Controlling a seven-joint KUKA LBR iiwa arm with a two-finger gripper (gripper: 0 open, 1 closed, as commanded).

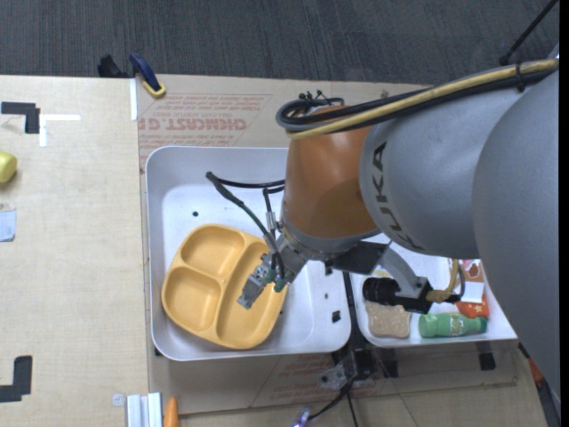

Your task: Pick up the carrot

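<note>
The carrot (474, 309), a small orange piece, is lying by the right edge of the right bin (498, 334), partly hidden by the arm and just beside a green bottle (452, 326), with a bread slice (388, 320) resting near the bin's front edge. The gripper (256, 286) is being held well apart from it in the left bin (169, 172), over the right edge of a yellow divided plate (200, 283); whether it is spread or pressed together cannot be told.

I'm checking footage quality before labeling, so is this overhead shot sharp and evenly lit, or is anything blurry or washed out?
Camera view: lighting is soft and even, with faint shadows inside the left bin; the yellow divided plate and the green bottle are reasonably sharp; the arm looms large and slightly soft near the lens, blocking much of the right bin; the gripper is small and a little blurred.
</note>
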